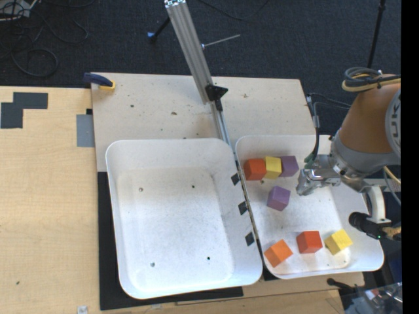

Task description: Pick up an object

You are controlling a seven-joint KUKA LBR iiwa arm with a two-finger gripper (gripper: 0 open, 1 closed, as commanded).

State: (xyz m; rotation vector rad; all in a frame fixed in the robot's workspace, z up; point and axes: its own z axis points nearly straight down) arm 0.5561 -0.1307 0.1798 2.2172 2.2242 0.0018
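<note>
The end effector (308,183) — whether open or closed I cannot tell — hovers in the right bin (366,261), the purple cube (278,197) nearest, at its eight o'clock

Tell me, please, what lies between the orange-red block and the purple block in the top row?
A yellow block sits between the orange-red block and purple block, in the camera view.

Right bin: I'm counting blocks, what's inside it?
The right bin holds seven blocks: two red, two yellow, two purple, one orange. The gripper hangs over its right side; anything under it is hidden.
</note>
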